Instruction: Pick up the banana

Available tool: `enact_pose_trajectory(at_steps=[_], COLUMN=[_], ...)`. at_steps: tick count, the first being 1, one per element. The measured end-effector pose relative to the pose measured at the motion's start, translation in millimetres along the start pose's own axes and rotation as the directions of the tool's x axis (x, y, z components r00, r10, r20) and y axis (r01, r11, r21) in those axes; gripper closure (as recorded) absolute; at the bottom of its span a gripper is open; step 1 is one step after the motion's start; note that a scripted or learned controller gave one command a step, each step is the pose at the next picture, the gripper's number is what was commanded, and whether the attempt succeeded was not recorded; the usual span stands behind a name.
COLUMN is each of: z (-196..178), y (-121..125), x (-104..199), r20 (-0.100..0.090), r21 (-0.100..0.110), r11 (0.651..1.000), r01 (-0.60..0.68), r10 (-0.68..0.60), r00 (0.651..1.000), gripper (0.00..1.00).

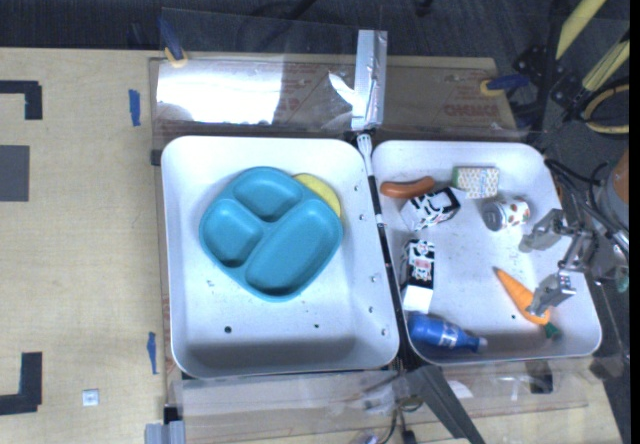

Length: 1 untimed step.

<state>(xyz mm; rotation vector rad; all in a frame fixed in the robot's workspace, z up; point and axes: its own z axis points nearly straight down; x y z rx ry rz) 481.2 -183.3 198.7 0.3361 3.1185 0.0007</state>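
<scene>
Banana (322, 191): yellow, in the left bin (190, 232), mostly hidden under the blue divided plate (270, 230). A curved sliver shows at the plate's upper right rim; the visible arc runs from the plate's top edge down toward its right side, but I cannot tell its full long axis or which way its ends point.

Blue divided plate: three compartments, near the left bin's centre, resting over the banana.

My gripper (553, 260): well right of the plate, over the right bin (470, 262) by its right wall. My arm enters from the right edge, wrist low, fingers (540, 232) pointing left toward the plate. Fingers spread apart, nothing between them.

Carrot (520, 296): orange, just beside my lower finger, far right of the plate.

Blue bottle (442, 334): lying down, right of and below the plate.

Sausage (407, 187): right of the plate, level with its top.
</scene>
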Motion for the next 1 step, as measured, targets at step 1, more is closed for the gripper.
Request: enact_pose_trajectory(at_steps=[1], z=[111.7], y=[-6.9], x=[-2.0], r20=[0.005], r21=[0.0], r11=[0.998], r01=[0.055], r10=[-0.055], r00=[0.998], gripper=[0.0])
